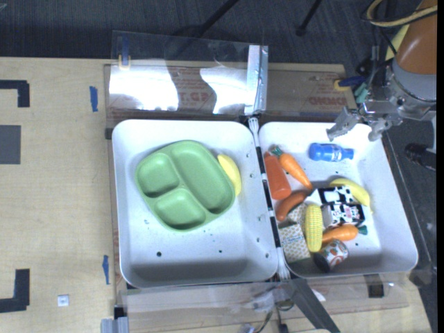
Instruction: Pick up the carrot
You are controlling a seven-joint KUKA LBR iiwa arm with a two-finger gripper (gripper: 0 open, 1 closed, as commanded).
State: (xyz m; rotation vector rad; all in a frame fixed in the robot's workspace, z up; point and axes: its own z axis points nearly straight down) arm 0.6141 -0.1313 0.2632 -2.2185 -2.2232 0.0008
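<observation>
The carrot (295, 169), orange with a green top, lies slanted in the right bin (388, 186) near its left wall, between an orange-red bottle (277, 180) and a blue bottle (329, 152). My gripper (359, 127) hangs over the bin's far right corner, up and to the right of the carrot and well apart from it. Its two fingers are spread open with nothing between them.
The right bin also holds a banana (352, 189), a corn cob (313, 226), a black-and-white box (341, 208), a second small orange piece (338, 233), a brown sausage (291, 203) and a small can (333, 254). In the left bin (139, 255) sit a green divided plate (184, 184) and a yellow fruit (231, 172).
</observation>
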